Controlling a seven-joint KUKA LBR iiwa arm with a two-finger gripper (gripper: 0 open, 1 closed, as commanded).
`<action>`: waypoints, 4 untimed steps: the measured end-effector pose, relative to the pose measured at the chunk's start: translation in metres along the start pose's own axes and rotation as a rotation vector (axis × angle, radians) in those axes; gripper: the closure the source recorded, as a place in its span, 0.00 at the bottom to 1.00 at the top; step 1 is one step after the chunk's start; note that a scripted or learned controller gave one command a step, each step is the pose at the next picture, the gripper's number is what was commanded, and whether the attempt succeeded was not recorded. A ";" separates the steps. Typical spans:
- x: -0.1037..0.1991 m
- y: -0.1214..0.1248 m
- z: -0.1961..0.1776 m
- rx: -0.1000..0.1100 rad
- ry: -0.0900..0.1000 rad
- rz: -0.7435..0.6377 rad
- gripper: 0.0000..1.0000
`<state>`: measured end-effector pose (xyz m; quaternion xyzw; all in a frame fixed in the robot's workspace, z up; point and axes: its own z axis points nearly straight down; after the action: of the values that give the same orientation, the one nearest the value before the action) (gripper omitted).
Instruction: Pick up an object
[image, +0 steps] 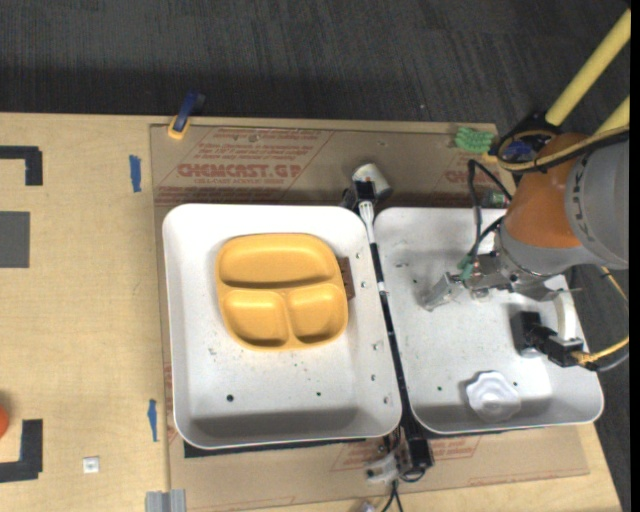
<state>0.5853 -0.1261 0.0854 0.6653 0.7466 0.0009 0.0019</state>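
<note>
A yellow divided plate lies in the left bin, toward its back half. A small white rounded object rests near the front edge of the right bin. My gripper hangs low over the back middle of the right bin, pointing left, well apart from the white object and with nothing visibly in it. The grey arm with its orange band reaches in from the right behind it.
A black ridge divides the two bins. A black fitting with cables hangs from the arm over the right bin's right side. Both bins sit on a cardboard sheet on the wooden bench.
</note>
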 end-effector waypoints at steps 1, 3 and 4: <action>0.000 0.001 -0.011 -0.003 -0.001 -0.001 1.00; 0.022 0.030 0.000 0.000 0.000 -0.094 0.00; 0.024 -0.031 0.000 0.003 0.002 0.138 0.00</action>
<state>0.5516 -0.1056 0.0853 0.7151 0.6991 0.0006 -0.0001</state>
